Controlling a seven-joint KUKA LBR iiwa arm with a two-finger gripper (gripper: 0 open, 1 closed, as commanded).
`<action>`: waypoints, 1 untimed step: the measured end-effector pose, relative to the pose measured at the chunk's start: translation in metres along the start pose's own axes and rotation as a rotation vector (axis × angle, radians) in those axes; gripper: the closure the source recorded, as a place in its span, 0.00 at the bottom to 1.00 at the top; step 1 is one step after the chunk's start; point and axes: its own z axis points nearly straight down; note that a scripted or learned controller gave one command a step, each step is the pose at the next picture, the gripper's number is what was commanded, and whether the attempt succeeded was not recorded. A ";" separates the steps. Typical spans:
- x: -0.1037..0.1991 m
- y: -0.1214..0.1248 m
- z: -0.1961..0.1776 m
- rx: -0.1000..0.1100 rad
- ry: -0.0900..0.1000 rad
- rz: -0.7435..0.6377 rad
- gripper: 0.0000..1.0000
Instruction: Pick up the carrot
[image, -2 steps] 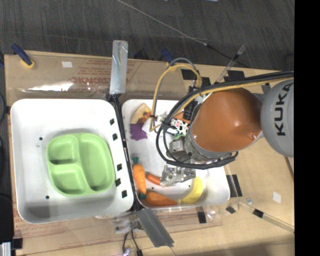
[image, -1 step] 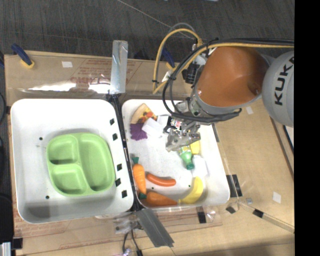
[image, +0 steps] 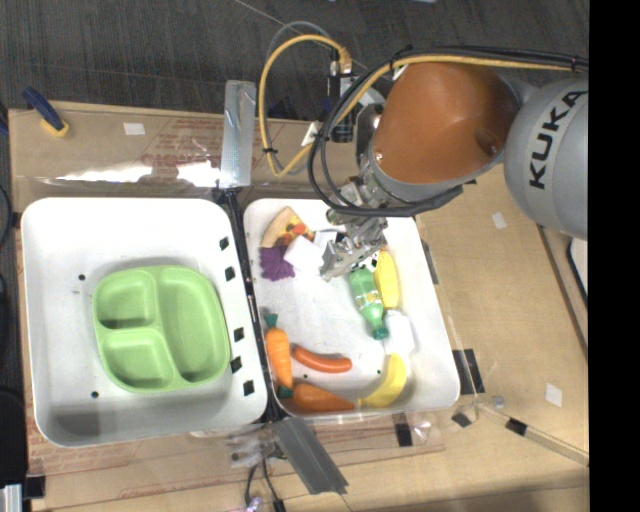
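Observation:
The carrot (image: 278, 356), orange with a small green top, lies along the left wall of the right bin (image: 432, 300), near its front. My gripper (image: 346, 254) hangs over the back middle of that bin, below the orange wrist band. It is well behind and to the right of the carrot, beside the top of a green bottle (image: 367, 301). Nothing shows in its grasp.
The right bin also holds a pizza slice (image: 285, 227), a purple piece (image: 275, 263), a yellow corn-like piece (image: 387, 279), a red pepper-like piece (image: 322, 360), an orange piece (image: 321, 398) and a banana (image: 391, 381). In the left bin (image: 50, 250) sits a green divided plate (image: 160, 327).

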 end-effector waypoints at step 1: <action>-0.021 0.042 0.020 -0.005 -0.001 -0.082 1.00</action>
